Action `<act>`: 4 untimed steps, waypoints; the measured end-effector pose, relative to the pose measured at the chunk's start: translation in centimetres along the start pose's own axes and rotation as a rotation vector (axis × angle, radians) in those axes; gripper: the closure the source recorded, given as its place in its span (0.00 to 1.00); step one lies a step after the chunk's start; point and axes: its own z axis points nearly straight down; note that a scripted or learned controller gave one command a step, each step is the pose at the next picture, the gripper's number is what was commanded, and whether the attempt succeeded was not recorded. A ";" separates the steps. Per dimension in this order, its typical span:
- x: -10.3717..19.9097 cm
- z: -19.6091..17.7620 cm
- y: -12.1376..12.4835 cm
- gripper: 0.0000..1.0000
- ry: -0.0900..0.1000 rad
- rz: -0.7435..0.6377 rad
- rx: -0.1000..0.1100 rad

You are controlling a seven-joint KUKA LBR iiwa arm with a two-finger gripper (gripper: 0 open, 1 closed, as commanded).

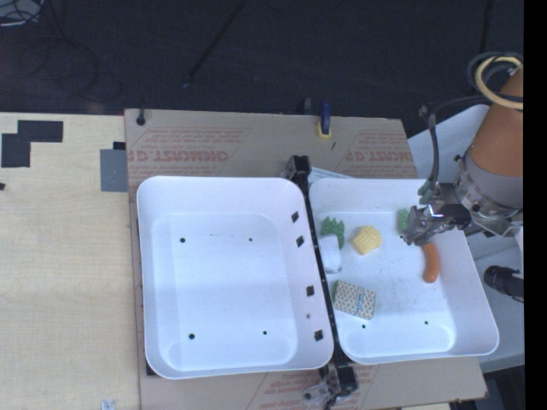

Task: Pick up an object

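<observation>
The right bin (466, 336) holds several small objects. A yellow corn-like piece (367, 240) lies near its middle, a green leafy item (332, 229) and a white cylinder (330, 254) sit by its left wall, and a patterned tan square (354, 300) lies toward the front. An orange carrot-shaped piece (431, 262) rests at the right. My gripper (420, 226) hangs over the bin's right rear part, just above the carrot, with a green object (402, 220) at its left side. Whether that green object is between the fingers is unclear.
The left bin (154, 314) stands beside the right one, with a black divider clamp (309, 246) between them. Both rest on a cardboard sheet (231, 148) on the wooden bench. The arm's grey body and cables fill the right edge.
</observation>
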 end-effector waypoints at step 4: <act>-0.1 -3.7 0.0 1.00 0.000 -0.020 0.011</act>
